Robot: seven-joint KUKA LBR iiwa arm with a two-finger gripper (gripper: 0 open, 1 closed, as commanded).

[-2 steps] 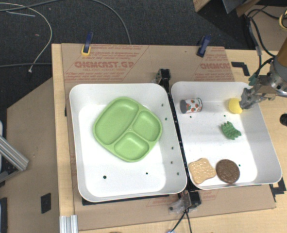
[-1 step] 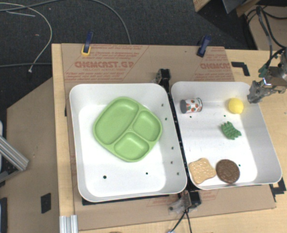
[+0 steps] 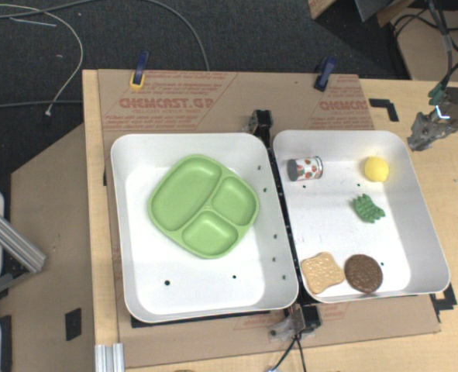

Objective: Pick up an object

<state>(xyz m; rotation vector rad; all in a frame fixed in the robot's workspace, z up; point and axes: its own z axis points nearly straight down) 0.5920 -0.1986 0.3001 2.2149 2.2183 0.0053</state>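
Note:
The right bin [image 3: 422, 215] holds a small can [image 3: 304, 168] lying on its side, a yellow ball-like fruit [image 3: 377, 169], a green leafy piece [image 3: 367, 208], a tan square cracker [image 3: 322, 273] and a round brown cookie [image 3: 363, 273]. My gripper [image 3: 428, 132] hangs at the far right, just outside the right bin's back right corner. It is above the bench and apart from every object. The yellow fruit is the nearest item, down and to its left.
The left bin [image 3: 136, 270] holds a green divided plate [image 3: 204, 205]. Both bins rest on a cardboard sheet [image 3: 174, 99] held by blue clamps [image 3: 140, 67] at the back. Black brackets join the bins at the back [image 3: 260, 121] and at the front.

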